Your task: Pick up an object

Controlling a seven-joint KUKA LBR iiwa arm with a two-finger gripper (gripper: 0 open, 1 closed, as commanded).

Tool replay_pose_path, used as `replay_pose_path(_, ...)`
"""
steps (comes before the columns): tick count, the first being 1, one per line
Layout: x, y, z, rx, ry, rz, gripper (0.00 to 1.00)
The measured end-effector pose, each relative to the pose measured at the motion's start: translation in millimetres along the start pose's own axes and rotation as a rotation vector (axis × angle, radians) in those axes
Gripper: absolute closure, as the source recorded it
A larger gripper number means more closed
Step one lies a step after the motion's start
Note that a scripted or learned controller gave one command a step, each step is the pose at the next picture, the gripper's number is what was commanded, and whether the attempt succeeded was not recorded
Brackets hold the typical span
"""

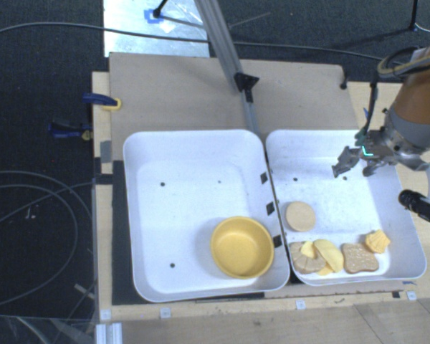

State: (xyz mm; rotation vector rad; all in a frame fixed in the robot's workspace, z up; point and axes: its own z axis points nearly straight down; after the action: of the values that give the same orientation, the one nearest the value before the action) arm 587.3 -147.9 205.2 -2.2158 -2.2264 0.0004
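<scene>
The grey arm's two-finger gripper (358, 163) hangs over the upper right part of the right shallow white bin (322, 145), with its dark fingers spread apart and nothing between them. Under it the bin floor is bare.

The likely things to take lie well apart from it, along the near side of that bin. A flat round tan cracker-like disc (300, 216) rests alone near the divider between the bins. Below it sits a small heap: a pale yellow banana-shaped toy piece (328, 255) lying across a brownish bread-like slice (308, 263), which it touches. Just beside them is a toast-shaped brown slice (360, 258), and near the bin's right wall a small yellow-orange chunk (377, 241). In the left white bin (165, 156) stands a yellow round plastic bowl (242, 246), upright and close to the near right corner.

These look like toy food pieces, probably light and stiff, though their material is hard to judge from this height. The flat disc and slices lie low on the floor and offer thin edges, so fingers would likely slide over them. The chunk stands taller and alone, which makes it the fairer hold, gripped across its narrow sides. The banana piece could be pinched across its width, but it may drag its neighbour.
</scene>
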Motion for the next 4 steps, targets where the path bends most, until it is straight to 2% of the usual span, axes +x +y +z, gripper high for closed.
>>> replay_pose_path(1, 0.0, 0.1, -0.3, 0.0, 0.0, 0.0, 0.0)
replay_pose_path(2, -4.9, 3.0, 43.1, 0.002, 0.0, 0.004, 0.0)
replay_pose_path(3, -1.1, -7.3, 96.5, 0.003, 0.0, 0.004, 0.0)
replay_pose_path(4, -0.8, -6.8, 115.1, 0.0, 0.0, 0.005, 0.0)
